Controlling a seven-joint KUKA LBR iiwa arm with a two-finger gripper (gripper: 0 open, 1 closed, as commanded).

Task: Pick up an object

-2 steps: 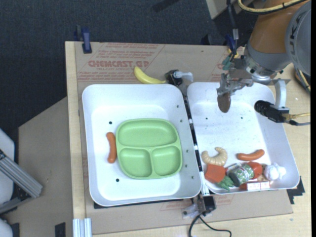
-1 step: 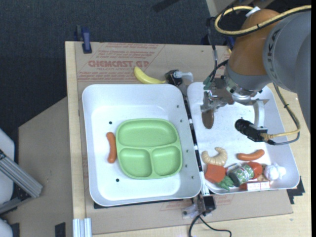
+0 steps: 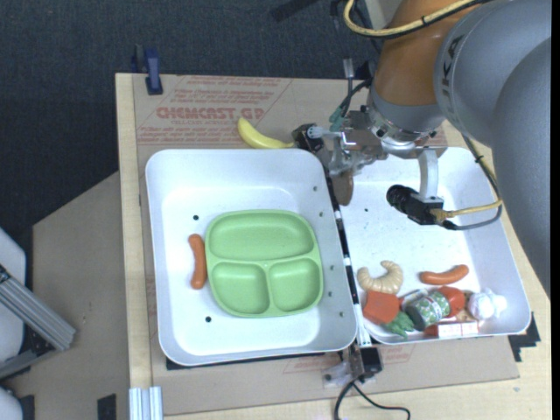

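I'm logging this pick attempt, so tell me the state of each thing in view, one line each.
Gripper: low over the seam between the bins.
Green divided tray: flat in the left bin, compartments bare.
Sausage: lying left of the tray.
Banana: outside the bins, on the board.
Toy food pile: right bin's near corner.

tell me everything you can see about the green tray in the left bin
The green tray is a pale green divided plate that looks like matte plastic, with rounded corners and a raised rim. It has three compartments: one wide one across the far side and two smaller ones side by side on the near side, none holding anything. It lies flat and right way up on the floor of the left bin, about in the middle. An orange-red sausage lies alongside its left edge, close to it; whether they touch is unclear.
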